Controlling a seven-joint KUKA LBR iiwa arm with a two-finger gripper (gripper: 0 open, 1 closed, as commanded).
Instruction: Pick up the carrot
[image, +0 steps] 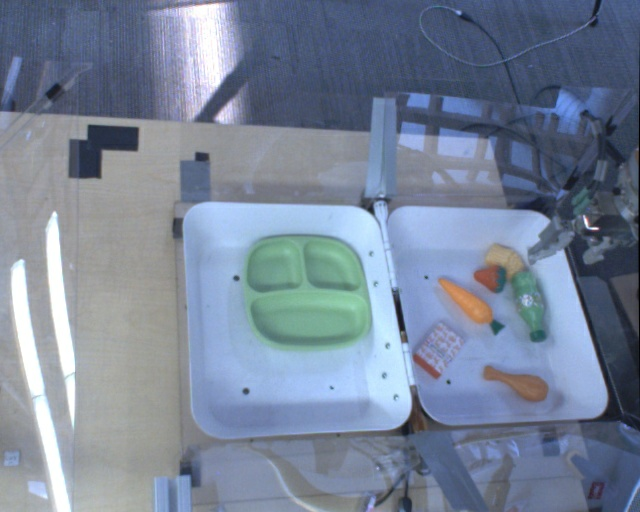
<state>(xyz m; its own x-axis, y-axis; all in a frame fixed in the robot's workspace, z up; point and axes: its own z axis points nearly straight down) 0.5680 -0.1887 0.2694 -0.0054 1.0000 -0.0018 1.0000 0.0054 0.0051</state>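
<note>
Your carrot (466, 300) lies untouched in the right bin (590, 385), near its middle, between the green bottle (528, 306) and the red-and-white packet (438, 350). The gripper (556, 236) sits at that bin's far right rim, well apart from the carrot; I cannot tell its state. All of the pick is left: approach, grasp, lift.

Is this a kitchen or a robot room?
Probably a robot test bench: two shallow white bins on a wooden bench, toy food like the orange plastic carrot, and loose cables on the floor.
</note>
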